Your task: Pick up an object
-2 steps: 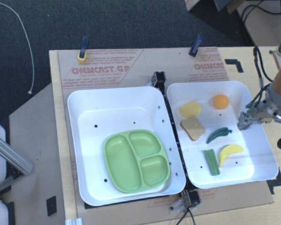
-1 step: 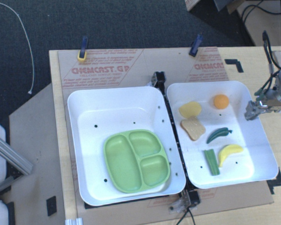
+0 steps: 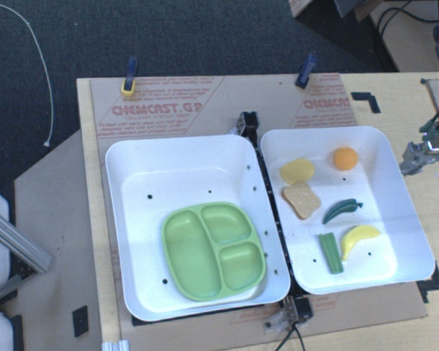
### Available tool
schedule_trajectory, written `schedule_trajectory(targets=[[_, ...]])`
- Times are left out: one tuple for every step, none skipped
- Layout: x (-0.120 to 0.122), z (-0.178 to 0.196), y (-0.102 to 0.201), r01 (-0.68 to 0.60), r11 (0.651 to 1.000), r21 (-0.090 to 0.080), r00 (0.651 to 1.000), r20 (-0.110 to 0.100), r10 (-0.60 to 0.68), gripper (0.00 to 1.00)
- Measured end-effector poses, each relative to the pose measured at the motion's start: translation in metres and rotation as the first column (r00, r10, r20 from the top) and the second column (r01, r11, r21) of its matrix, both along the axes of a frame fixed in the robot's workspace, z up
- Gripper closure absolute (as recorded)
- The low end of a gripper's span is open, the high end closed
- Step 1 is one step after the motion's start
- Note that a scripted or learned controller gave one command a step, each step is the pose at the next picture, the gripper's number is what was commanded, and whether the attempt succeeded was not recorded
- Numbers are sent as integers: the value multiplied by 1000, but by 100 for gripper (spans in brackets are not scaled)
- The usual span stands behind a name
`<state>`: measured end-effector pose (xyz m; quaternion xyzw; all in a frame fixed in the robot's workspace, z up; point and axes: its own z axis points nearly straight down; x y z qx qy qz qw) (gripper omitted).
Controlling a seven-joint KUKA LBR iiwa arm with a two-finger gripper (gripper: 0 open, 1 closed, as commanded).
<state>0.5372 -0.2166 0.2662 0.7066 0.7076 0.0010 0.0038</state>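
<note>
The right bin holds several toy foods. At its back lie a pale yellow chip-like piece and an orange ball. A tan bread slice and a dark green pepper sit in the middle. A green stick and a yellow banana lie near the front. A grey metal part that looks like my gripper pokes in at the view's right edge. It is just outside the right bin's right wall and apart from every object.
The left bin holds a light green divided plate at its front middle. A black clamp joins the bins at the back and another at the front. Blue clips sit on the board's far edge.
</note>
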Motion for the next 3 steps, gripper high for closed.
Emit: schedule_trajectory(targets=[[-2,4,52,-3,1000,5,1000,-8,3,100],[8,-10,106,-2,1000,7,1000,-9,2,100],[18,-19,157,-2,1000,5,1000,-10,2,100]])
